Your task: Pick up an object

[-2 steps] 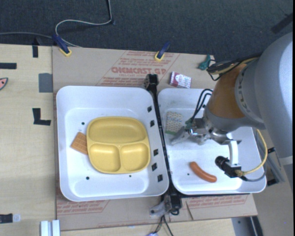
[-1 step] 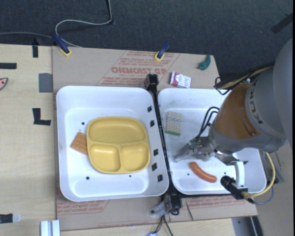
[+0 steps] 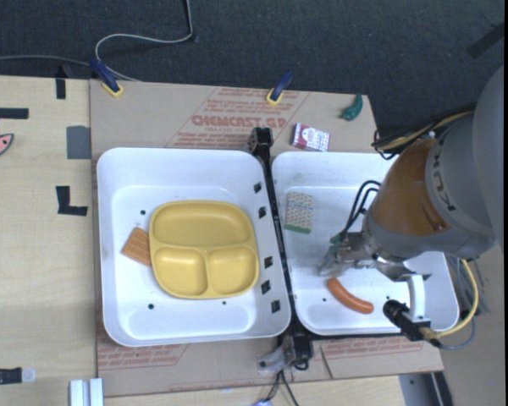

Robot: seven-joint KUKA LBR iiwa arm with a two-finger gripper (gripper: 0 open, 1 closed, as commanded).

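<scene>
The arm reaches in over the right bin (image 3: 368, 163), its grey body and orange band covering much of that bin's right side. The pincer (image 3: 337, 259) hangs low over the middle of the right bin, and whether it is released or clenched cannot be told, since its tip is small and blurred against the white floor; nothing is seen between it. A sausage (image 3: 349, 296) lies on the bin floor near the front edge, just beside the pincer and a little toward the front and right of it, apart from it as far as can be seen. A small green-and-white speckled sponge (image 3: 299, 211) lies in the same bin close to the left wall, toward the back, well apart from the pincer. In the left bin (image 3: 127, 167) a yellow divided plate (image 3: 205, 248) sits in the middle, and a tan cracker (image 3: 137, 245) pokes out from under the plate's left edge. A small red-and-white packet (image 3: 309, 137) lies on the cardboard sheet (image 3: 229, 117) just behind the right bin's back left corner.
</scene>
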